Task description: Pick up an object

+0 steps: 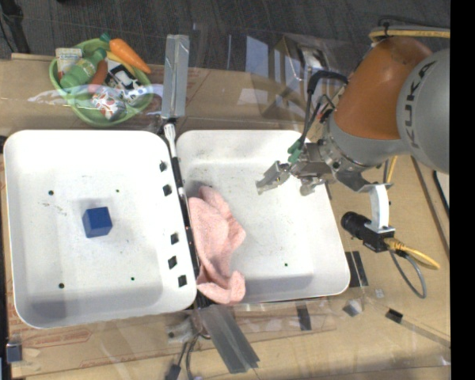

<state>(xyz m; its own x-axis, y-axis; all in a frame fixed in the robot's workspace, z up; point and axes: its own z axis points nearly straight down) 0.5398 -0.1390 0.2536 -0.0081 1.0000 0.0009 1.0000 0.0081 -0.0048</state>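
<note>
A pink cloth (pixel 214 234) lies crumpled in the right bin (pixel 301 252), bunched against its left wall, with one end hanging over the front rim. A small blue cube (pixel 97 221) sits in the left bin (pixel 39 275), left of its middle. My gripper (pixel 289 182) hovers over the back right part of the right bin, to the right of the cloth and apart from it. Its fingers are spread open with nothing between them.
A green bowl (pixel 103 109) holding a toy carrot and other small items stands behind the left bin. A divider with black clips (pixel 174 212) runs between the bins. Tape strips and cables lie on the bench at the front and right.
</note>
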